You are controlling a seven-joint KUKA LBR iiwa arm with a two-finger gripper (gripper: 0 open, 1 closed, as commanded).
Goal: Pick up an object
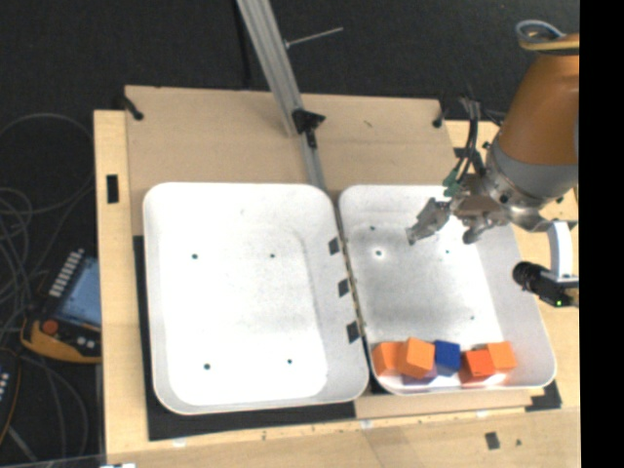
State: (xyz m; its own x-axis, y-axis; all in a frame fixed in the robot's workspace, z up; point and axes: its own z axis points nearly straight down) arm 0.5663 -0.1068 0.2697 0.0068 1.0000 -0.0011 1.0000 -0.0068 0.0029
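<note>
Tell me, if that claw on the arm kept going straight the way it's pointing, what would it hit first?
Most likely the bare white floor of the right bin. The gripper points down and a little leftward over the bin's upper part, well apart from the coloured blocks along its near edge. Depth is hard to judge from one slanted view.

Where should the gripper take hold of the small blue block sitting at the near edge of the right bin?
Probably from straight above, closing on the far and near faces of the small blue block. Orange blocks crowd its left and right sides, leaving little room for fingers there, and the right white bin's near wall sits close behind it, so that side looks tight. The gripper is over the bin's far part.
</note>
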